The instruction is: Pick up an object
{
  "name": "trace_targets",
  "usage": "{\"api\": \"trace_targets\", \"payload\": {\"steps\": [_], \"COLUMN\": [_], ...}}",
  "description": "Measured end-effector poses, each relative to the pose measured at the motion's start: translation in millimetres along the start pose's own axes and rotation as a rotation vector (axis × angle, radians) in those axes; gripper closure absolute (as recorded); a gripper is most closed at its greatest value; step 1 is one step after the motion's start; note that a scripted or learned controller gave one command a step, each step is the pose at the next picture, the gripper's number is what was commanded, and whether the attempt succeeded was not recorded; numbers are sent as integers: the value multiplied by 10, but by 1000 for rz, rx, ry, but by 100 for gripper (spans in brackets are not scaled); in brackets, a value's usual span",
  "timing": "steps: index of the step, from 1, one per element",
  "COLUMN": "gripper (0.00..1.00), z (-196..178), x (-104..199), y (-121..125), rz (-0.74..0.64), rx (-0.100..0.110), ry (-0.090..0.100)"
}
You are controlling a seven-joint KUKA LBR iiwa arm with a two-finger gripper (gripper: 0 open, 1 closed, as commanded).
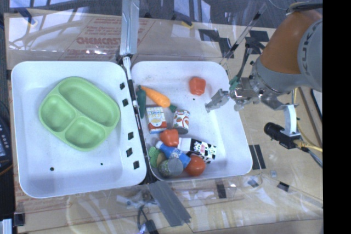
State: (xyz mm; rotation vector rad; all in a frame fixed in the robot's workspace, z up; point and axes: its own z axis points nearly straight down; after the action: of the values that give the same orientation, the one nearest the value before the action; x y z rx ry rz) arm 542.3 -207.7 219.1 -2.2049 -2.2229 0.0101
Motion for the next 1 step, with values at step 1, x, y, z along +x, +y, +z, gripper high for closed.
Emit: {"api": "trace_targets", "payload": {"steps": [1], "gripper": [0], "z": [976], "x": [328], "y": [1087], "rz": [-284], "rx": [-2], "ry": [-1]}}
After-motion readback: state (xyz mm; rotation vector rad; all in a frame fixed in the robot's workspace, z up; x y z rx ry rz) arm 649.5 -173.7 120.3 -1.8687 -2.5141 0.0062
